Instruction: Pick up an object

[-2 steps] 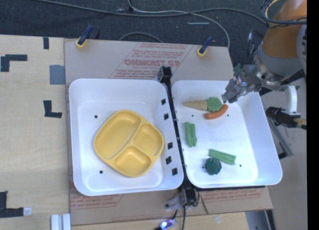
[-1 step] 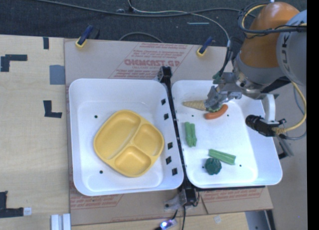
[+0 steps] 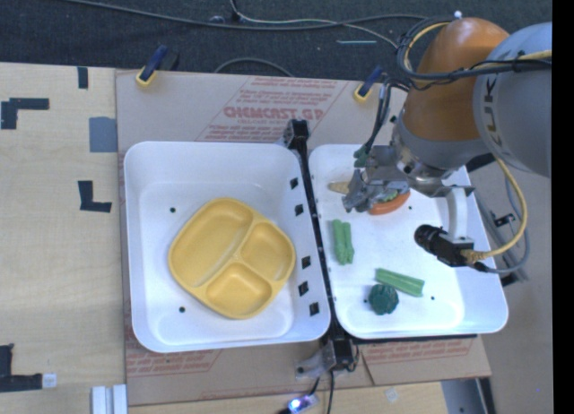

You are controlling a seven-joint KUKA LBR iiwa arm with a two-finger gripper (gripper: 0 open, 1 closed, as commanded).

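The hand (image 3: pixel 369 190), grip state unclear, is hovering just above the orange piece (image 3: pixel 391 205) near the right bin's (image 3: pixel 484 314) back edge.

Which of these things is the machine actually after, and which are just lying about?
Part of the job:
- gripper, low in the right bin
- orange piece beside it
- green stick
- second green stick
- dark green lump

Just lying about:
- yellow divided plate in the left bin
- clamps
- cables

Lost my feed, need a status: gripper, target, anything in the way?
Gripper low in right bin, over orange piece. Nothing seen held. Green stick close beside. Yellow tray in left bin.
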